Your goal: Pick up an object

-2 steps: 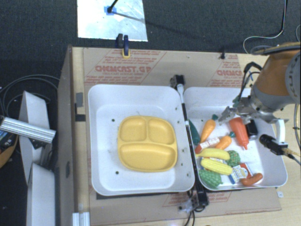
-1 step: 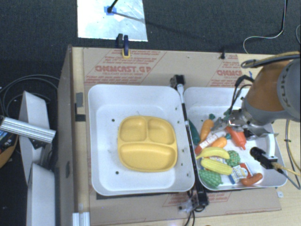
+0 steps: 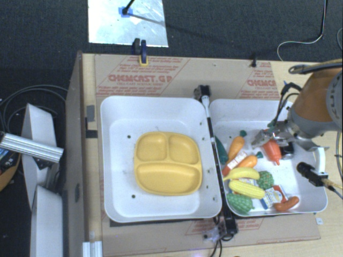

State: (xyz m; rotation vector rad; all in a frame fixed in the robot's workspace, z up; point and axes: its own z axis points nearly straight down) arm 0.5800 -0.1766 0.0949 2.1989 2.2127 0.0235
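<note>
My fingers (image 3: 269, 141) straddle the red pepper (image 3: 273, 152), whether clamped I cannot tell; it looks light, hard, slick plastic, best taken mid-body.

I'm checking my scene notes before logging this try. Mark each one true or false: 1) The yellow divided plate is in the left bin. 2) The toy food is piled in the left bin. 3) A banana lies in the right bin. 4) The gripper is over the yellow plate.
1) True: the yellow divided plate lies in the left bin.
2) False: the toy food is in the right bin.
3) True: the banana lies there, above the corn.
4) False: the gripper is over the right bin, by the red-orange toy.
</note>
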